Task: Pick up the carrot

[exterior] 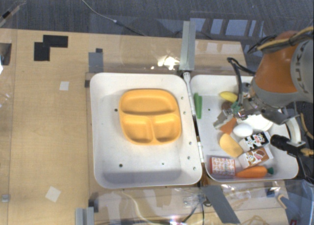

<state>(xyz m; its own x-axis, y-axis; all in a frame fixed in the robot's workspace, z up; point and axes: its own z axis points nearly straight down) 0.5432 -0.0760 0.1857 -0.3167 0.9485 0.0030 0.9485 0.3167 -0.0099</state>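
Carrot (251, 172) lies well below the pincer (234, 111), whose opening I cannot tell

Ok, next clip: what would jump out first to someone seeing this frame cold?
The yellow divided tray sits alone in the left bin, big and bright. The right bin is crowded with small items, and the grey-and-orange arm hangs over its middle with the gripper low among them. The carrot lies apart at that bin's near edge.

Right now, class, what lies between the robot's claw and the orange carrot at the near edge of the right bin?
In the camera view, a white egg, a yellow wedge and small printed cartons lie between the claw and the orange carrot.
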